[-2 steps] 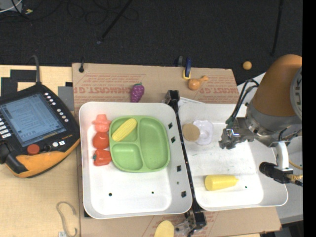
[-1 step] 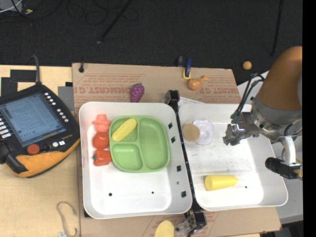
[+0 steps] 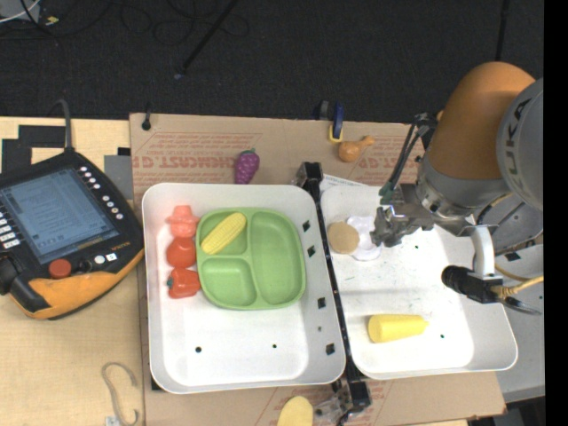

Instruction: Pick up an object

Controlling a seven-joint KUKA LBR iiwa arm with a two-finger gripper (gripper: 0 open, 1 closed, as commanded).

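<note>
Likely target is the tan ball [image 3: 343, 236], in the right bin [image 3: 461, 362] just left of the gripper [image 3: 387, 232], close but not between its fingers. Can't tell if the gripper's open or closed; nothing visibly held. A white disc [image 3: 365, 254] lies under its tip. Yellow cone [image 3: 397, 327] sits below, well apart. Risk: ball hugs the bin's left wall, so a descent could clip the wall or roll the ball away. Green tray [image 3: 266, 282] with corn [image 3: 222, 232] is farther left.

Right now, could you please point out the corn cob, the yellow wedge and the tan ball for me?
corn cob [image 3: 222, 232]: camera view, middle of the cob, in the green tray.
yellow wedge [image 3: 396, 328]: camera view, centre of its body, right bin.
tan ball [image 3: 343, 236]: camera view, its top face.
</note>
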